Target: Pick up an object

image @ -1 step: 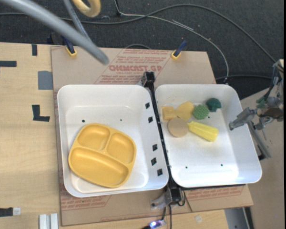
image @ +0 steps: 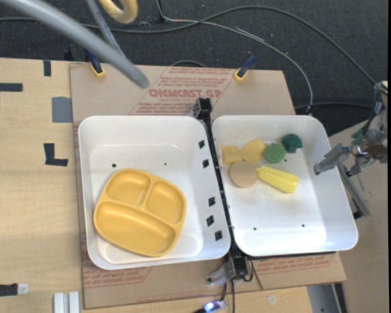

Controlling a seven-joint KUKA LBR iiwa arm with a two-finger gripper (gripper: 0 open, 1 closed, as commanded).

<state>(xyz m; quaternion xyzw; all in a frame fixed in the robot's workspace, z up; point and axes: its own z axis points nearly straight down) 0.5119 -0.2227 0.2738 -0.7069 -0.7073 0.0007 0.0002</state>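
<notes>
A: Which way does the yellow corn cob (image: pixel 277 178) lie in the right bin (image: pixel 326 240)?

B: Its long axis runs slantwise, from its blunt end near the bin's middle down toward the bin's right wall. It is the longest piece of the cluster, plain bright yellow, rounded along its length.

A: And the rest of the cluster?

B: All in the far half of the right bin, nearer its left wall than its right. A tan round disc (image: pixel 243 174) sits just beside the cob's left end, touching or nearly so. Behind the disc are a pale yellow block (image: pixel 229 154) and a rounder yellow lump (image: pixel 252 150), side by side. A light green knobbly ball (image: pixel 274 152) lies just behind the cob, and a dark green broccoli-like piece (image: pixel 291 142) is next to it, closest to the bin's far right corner.

A: The end effector (image: pixel 335 160)?

B: At the right bin's right rim, over the edge, well apart from the cluster. A grey finger points left and downward across the rim. Whether it is spread or pressed together I cannot tell; nothing shows between its parts.

A: The left bin (image: pixel 91 135)?

B: It holds a yellow divided plate (image: pixel 139 211) with three compartments, toward the near left corner. Both bins rest on a cardboard sheet (image: pixel 182 90) on the desk.
</notes>
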